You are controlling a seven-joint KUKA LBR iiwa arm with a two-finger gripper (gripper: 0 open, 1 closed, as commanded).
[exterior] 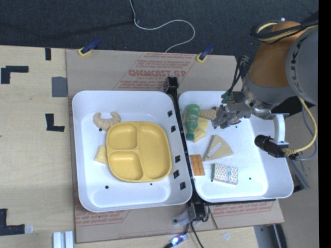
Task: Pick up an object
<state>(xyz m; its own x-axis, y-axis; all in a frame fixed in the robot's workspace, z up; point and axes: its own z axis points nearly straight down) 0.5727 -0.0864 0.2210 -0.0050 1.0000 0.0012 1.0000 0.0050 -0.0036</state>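
Note:
My gripper [223, 119] hangs low over the upper left part of the right bin [269, 182], under the grey arm with its orange band. Just left of it stands a green bottle-like object [192, 117], with a yellow piece [199, 133] below that and a small tan piece [208, 113] beside the fingers. A pale wedge [219, 149] lies just below the gripper. Nearer the bin's front lie an orange block [197, 165] and a small patterned box [225, 173]. Nothing is seen between the fingers.
The left bin [85, 138] holds a yellow divided plate [138, 150], a tan curved piece [106, 120] and a yellow wedge [100, 154] partly under the plate. A black divider strip [178, 133] runs between the bins. A black cable fitting [269, 144] juts from the arm.

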